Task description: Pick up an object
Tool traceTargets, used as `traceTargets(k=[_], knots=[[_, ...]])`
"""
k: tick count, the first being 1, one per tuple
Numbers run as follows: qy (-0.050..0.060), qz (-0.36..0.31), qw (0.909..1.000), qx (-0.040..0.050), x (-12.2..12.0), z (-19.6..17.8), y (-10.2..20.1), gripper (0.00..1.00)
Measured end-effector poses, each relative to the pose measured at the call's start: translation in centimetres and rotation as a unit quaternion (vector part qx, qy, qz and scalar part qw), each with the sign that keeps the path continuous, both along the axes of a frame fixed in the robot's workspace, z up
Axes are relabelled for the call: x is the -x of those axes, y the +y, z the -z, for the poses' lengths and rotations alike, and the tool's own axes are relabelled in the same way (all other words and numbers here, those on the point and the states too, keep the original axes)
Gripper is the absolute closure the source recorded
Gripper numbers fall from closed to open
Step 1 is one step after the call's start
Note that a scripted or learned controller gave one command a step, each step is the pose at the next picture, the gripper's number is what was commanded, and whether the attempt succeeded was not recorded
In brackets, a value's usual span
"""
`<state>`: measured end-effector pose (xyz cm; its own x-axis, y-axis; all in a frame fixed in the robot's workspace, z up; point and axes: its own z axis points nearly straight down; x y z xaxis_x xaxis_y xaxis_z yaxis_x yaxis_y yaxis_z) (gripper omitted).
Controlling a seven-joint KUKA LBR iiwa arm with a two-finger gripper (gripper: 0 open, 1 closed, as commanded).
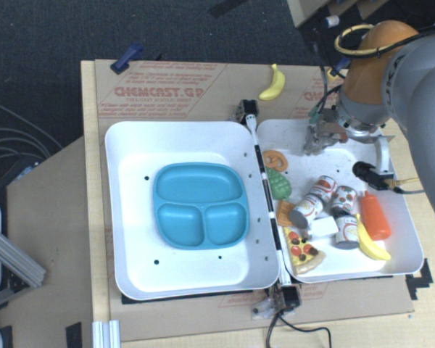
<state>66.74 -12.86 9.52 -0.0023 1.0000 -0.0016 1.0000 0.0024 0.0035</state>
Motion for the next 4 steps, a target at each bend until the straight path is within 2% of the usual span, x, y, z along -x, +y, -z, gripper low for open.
traceTargets(k=[1, 2, 3, 4], knots=[[0.000, 0.000, 1.0000, 0.0000, 0.0, 0.0, 0.0, 0.00], [0.002, 0.001, 1.0000, -0.0012, 0.1, 1.0, 2.3, 0.00], [0.002, 0.000, 1.0000, -0.0010, 0.0, 0.0, 2.3, 1.00], [0.002, 0.000, 1.0000, -0.0010, 0.0, 0.0, 2.3, 0.00]])
